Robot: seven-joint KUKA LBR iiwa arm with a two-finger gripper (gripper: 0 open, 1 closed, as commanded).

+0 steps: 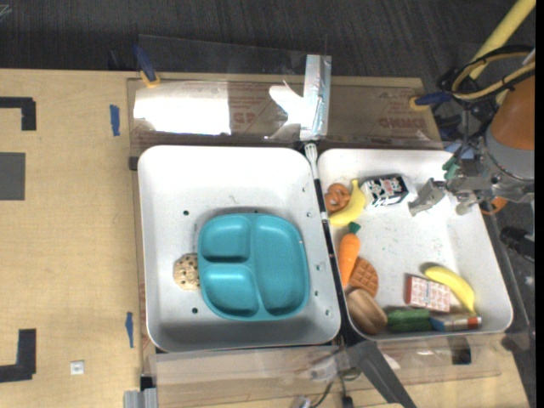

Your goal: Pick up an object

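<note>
My gripper [442,202] hangs over the upper right part of the right bin [501,291], open, with bare bin floor between its fingers. Just to its left lies a small black and white carton [383,189]. Along the bin's left wall sit an orange toy [337,197], a yellow banana [350,212], a carrot [348,251], a waffle [365,274] and a brown bread roll [366,310]. Near the front lie a green cucumber [410,318], a red box [429,293], a second banana [454,284] and a marker [456,321].
The left bin [161,177] holds a teal divided plate [252,264] with a cookie [186,271] at its left edge. A clear plastic sheet [229,100] stands behind the bins. Yellow and black cables [489,53] hang at the upper right.
</note>
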